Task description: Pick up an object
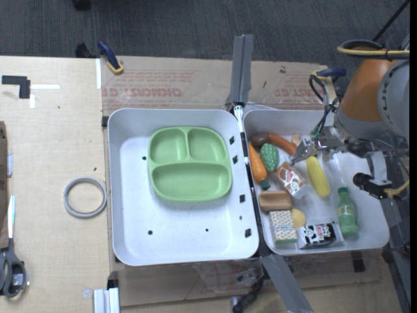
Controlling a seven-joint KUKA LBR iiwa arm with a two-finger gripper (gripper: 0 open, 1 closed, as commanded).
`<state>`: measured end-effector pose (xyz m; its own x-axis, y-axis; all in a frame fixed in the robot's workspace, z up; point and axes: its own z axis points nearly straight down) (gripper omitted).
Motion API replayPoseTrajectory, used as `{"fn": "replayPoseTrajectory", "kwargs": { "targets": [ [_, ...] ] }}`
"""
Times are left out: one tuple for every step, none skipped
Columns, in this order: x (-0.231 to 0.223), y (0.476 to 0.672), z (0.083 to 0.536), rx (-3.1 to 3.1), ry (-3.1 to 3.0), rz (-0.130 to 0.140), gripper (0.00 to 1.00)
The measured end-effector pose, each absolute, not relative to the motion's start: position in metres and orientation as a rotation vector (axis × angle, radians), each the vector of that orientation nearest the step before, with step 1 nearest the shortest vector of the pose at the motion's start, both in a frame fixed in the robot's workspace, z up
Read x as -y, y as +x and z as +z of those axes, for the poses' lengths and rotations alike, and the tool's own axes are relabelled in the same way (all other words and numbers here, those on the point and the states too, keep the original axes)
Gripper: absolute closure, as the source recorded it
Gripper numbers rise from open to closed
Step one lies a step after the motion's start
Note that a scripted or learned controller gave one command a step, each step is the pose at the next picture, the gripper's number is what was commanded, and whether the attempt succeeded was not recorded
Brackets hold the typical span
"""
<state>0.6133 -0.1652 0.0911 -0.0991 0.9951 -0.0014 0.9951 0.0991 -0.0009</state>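
The arm (374, 103) reaches in from the right, its gripper (305, 150) low over the right bin (365, 237), fingers spread and holding nothing, just beside the corn cob (318, 176), while the green plate (190, 163) sits in the left bin (130, 227) on the cardboard-covered bench (163, 83).

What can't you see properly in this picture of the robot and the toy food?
- Gripper: in the camera view its fingers are too small and blurred against the food to tell open from shut.
- Carrot: partly hidden by the bins' divider.
- Milk carton: its print is too small to read.
- Scissors: cut off by the picture's left edge.
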Motion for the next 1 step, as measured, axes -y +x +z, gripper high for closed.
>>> {"fn": "replayPoseTrajectory", "kwargs": {
  "targets": [
    [0.166,0.6135,0.0984,-2.331,2.107,-0.005,1.0]
  ]
}}
